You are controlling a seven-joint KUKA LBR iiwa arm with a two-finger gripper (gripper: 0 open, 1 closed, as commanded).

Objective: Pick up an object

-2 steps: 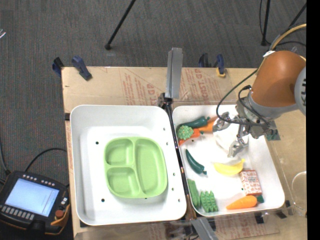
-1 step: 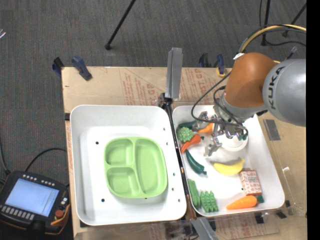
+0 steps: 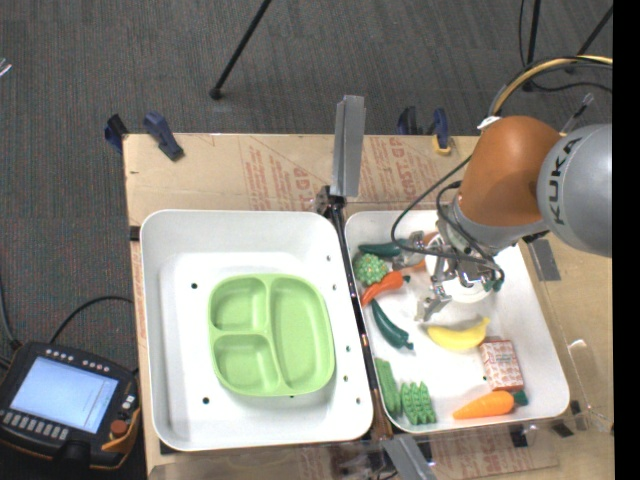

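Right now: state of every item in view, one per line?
gripper: low in right bin, above banana, nothing visibly held
banana: lying flat
green tray: upright in left bin
carrot: lying near front rim
red box: lying flat
pendant: screen lit

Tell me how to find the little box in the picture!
Look in the right-hand white bin, the one full of toy food. Go to its lower right part, just past the yellow banana and above the orange carrot. The reddish box sits there, the only flat-sided, printed thing among rounded fruit and vegetables.
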